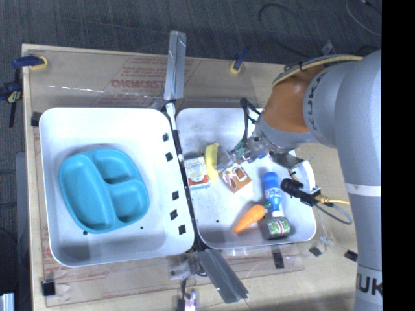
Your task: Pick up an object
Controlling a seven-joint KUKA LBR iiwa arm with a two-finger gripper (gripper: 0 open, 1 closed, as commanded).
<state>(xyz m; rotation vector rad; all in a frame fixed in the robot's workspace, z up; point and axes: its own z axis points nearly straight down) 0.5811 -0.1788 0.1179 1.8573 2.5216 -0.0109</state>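
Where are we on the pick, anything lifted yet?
Done: the arm has reached into the right white bin, claw low beside the yellow banana and the small brown carton. In hand: nothing visibly lifted. Left: grasp and raise; the orange carrot, blue-capped bottle and small white packet all lie on the floor.

the grey arm point(363, 109) bears "ku" in white letters near its base.

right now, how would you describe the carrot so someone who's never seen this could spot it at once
Look at the right-hand white bin, the one the grey arm reaches into. Near its front edge lies the carrot, slanting beside a blue-and-white bottle. It is the only orange, tapered thing there; the banana farther back is yellow.
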